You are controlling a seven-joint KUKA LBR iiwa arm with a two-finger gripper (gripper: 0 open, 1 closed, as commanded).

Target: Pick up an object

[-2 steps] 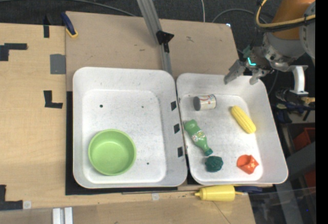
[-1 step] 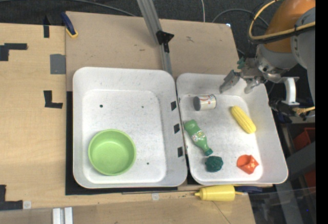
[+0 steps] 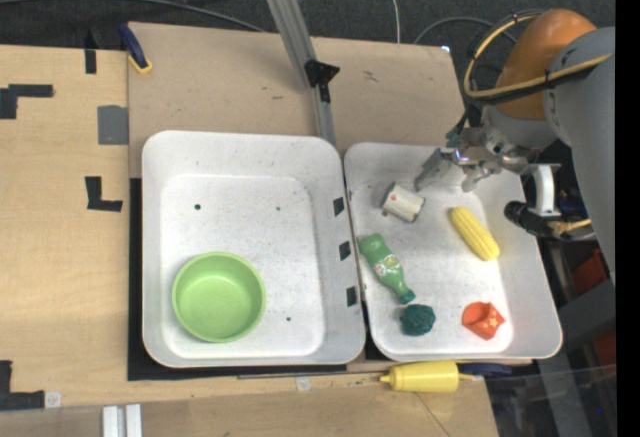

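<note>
Gripper: the gripper (image 3: pixel 452 168) hovered over the far part of the right bin (image 3: pixel 530 320), its fingers spread and nothing between them
Nearest object: a small white cup (image 3: pixel 402 203) lay on its side just beside the fingertips, toward the bins' divider
Other candidates: yellow corn (image 3: pixel 474 232), green bottle (image 3: pixel 386 268), dark green lump (image 3: pixel 417 319), red piece (image 3: pixel 482 320) in the same bin; a green bowl (image 3: pixel 218 296) in the left bin (image 3: pixel 240 150)
Risk: the tipped cup looked likely to roll away from a closing finger, leaving an empty grasp
Second risk: a descent slightly off-centre could have nudged it against the wall
</note>
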